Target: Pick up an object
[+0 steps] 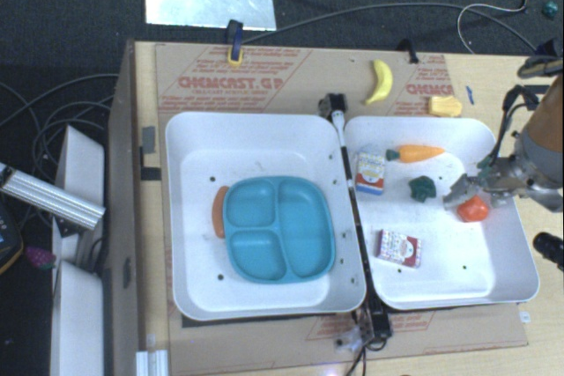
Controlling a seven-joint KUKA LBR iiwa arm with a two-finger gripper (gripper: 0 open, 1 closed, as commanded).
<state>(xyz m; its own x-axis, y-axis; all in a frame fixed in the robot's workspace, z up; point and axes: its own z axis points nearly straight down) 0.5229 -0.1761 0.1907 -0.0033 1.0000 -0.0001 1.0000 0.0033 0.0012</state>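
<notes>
Cardboard-topped bench (264, 75) on dark carpet (62, 4); claw (476, 194) grip unclear over red object (474, 209)

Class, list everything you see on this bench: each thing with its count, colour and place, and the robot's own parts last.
Bins: 2, white, side by side.
Divided plate: 1, blue, left bin.
Sausage: 1, orange-brown, left of plate.
Carrot: 1, orange, right bin, top.
Cartons: 2, white-red, right bin.
Green toy: 1, right bin, middle.
Red object: 1, right bin, below gripper.
Banana: 1, yellow, board behind bins.
Yellow block: 1, board.
Gripper: 1, grey, over right bin.
</notes>
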